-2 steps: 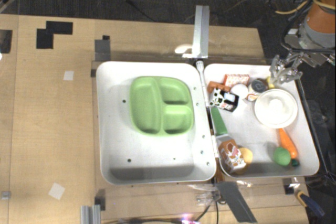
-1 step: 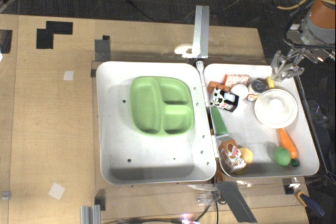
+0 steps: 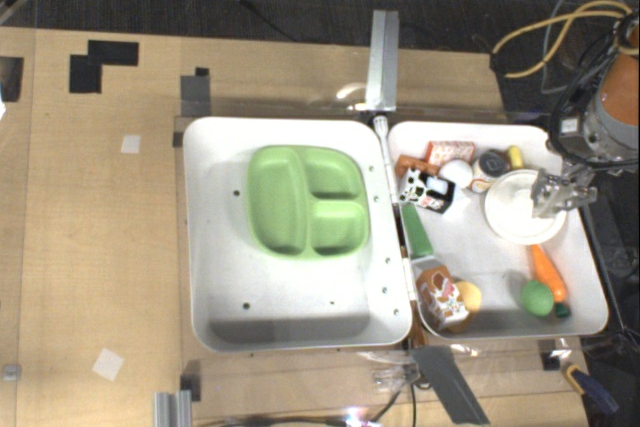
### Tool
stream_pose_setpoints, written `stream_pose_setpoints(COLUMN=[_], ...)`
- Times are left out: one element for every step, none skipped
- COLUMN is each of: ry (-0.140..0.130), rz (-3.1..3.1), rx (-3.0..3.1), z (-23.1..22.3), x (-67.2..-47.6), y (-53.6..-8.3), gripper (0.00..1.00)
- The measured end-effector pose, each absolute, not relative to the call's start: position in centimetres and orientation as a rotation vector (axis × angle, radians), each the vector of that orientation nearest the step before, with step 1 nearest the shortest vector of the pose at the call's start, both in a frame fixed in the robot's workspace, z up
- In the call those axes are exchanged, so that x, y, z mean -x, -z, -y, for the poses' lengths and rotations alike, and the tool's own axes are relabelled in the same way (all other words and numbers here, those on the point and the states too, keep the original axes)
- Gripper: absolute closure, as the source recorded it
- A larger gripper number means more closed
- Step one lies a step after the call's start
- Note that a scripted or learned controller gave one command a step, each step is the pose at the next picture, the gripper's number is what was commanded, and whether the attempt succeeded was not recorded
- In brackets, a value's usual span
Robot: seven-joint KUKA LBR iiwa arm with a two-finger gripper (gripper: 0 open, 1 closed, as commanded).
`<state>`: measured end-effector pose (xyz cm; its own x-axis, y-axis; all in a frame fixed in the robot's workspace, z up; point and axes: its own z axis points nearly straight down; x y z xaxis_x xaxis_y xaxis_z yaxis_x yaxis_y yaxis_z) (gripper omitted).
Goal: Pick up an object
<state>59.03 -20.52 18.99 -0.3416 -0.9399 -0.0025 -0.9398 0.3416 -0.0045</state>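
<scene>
Two shallow white bins lie side by side at the centre of the frame: the left white bin [image 3: 215,215] carries one pale green three-compartment plastic tray [image 3: 305,200], and the right white bin [image 3: 590,300] carries the clutter from which an object is to be picked. One grey arm with an orange band [image 3: 618,100] enters from the upper right of the frame, and its two-finger gripper [image 3: 556,195] hangs at the right rim of one round white plastic bowl [image 3: 520,207], in the upper right part of that bin; whether the gripper is spread or pressed together cannot be told, and nothing is seen pinched in it. Counted in the right bin: one white bowl; one orange carrot-shaped toy [image 3: 547,272] just below it; one green rounded fruit-shaped toy [image 3: 537,298] touching the carrot's lower end; one brown packet with a printed label [image 3: 445,298] at the lower left; one green flat stick-like piece [image 3: 416,233] along the left wall; one black-and-white patterned piece [image 3: 428,190] above it; one orange-red printed box [image 3: 447,154] at the top; one dark ring-shaped piece [image 3: 492,163]; and one small yellow piece [image 3: 515,157] beside it. Judged step: approach and descent onto a target, probably the bowl's rim. Judged next requirement: fingers set astride the thin rim, closure, then a vertical lift without dragging on the carrot.
</scene>
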Motion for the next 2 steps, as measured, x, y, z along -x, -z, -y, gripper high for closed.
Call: stream_pose_setpoints(ry=[0.011, 0.008], rz=[-2.507, -2.224], rx=[1.876, 2.208], z=[20.1, 20.4], x=[-65.1, -67.1], y=[-22.9, -22.6], gripper=[1.0, 1.0])
